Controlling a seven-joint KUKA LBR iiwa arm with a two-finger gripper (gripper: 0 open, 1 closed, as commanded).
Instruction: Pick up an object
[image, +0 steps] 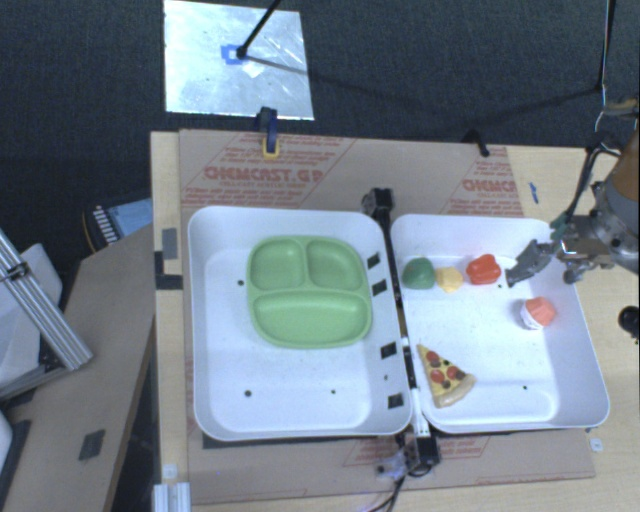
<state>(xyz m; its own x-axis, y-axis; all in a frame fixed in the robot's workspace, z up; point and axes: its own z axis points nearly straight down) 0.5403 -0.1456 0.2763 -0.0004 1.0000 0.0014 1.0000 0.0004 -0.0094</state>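
Note:
The right bin (575, 385) holds several toy foods: a green round piece (418, 272), a small yellow piece (450, 279), a red pepper (483, 268), a pink and white piece (537, 313) and a pizza slice (446, 375). My gripper (549, 267) hangs over the bin's far right side. It is just right of the red pepper and above the pink and white piece. It is open, with nothing between its fingers; the left finger (527, 262) points down toward the pepper.
The left bin (215, 380) holds a green divided plate (308, 292). A black divider with clips (392, 300) runs between the bins. Cardboard lies under both bins, and a metal frame (40, 310) stands at the far left.

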